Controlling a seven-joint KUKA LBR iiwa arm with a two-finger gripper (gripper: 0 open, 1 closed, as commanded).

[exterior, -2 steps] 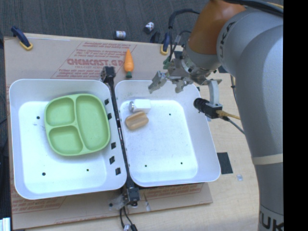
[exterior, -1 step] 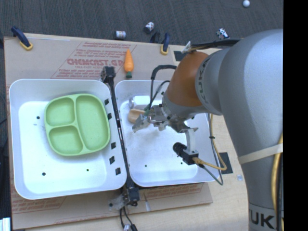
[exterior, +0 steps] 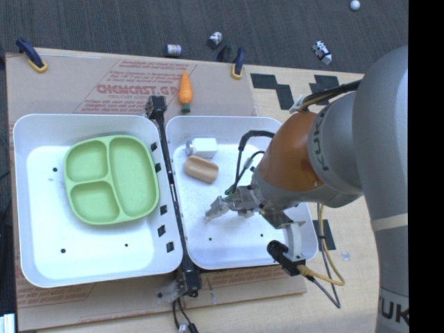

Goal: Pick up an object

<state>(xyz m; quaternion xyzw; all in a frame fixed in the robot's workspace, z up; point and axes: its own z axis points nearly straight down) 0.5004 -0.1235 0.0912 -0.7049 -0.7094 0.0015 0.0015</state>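
Divided plate (exterior: 111, 179) in left bin (exterior: 28, 255); block (exterior: 204, 145), bread roll (exterior: 201, 169) in right bin (exterior: 229, 255)

From my station I see a brown cardboard sheet (exterior: 104, 89) with red print covering the worktop, pinned at its far edge by a blue-and-yellow clamp (exterior: 31, 55) on the left and a second clamp (exterior: 238, 61) near the middle. An orange toy carrot (exterior: 184, 89) lies on the sheet just beyond the bins. The left bin (exterior: 21, 186) and right bin (exterior: 208, 255) sit side by side, joined by a black bracket strip (exterior: 166, 186). Black marker patches (exterior: 277, 89) show further right. On the dark carpet (exterior: 104, 12) I make out a small white ball (exterior: 355, 5) and three bits too small to identify.
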